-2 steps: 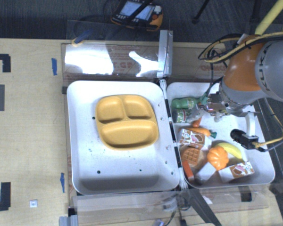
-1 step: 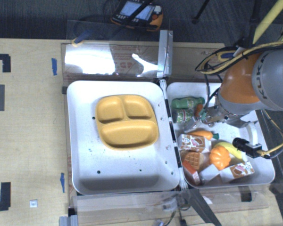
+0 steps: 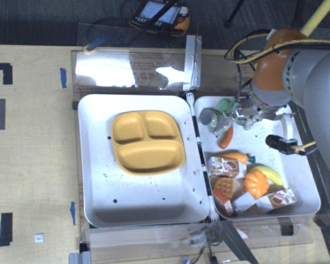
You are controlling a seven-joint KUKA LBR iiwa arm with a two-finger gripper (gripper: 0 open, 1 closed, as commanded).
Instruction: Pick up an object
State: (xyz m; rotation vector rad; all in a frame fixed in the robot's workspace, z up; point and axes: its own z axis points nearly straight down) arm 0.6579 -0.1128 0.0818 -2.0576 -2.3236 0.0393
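My gripper hangs over the far left part of the right bin, under the arm's orange band. Just to its left lie a green toy and a grey round piece. An orange carrot-like toy lies slanted just below and left of the gripper. Nearer the front sit a snack packet, a waffle toy, an orange pumpkin, a yellow banana and another packet.
The left bin holds a yellow divided plate. A raised divider runs between the two bins. A clear panel stands behind the left bin. A black part with a yellow cable juts out at the right of the right bin.
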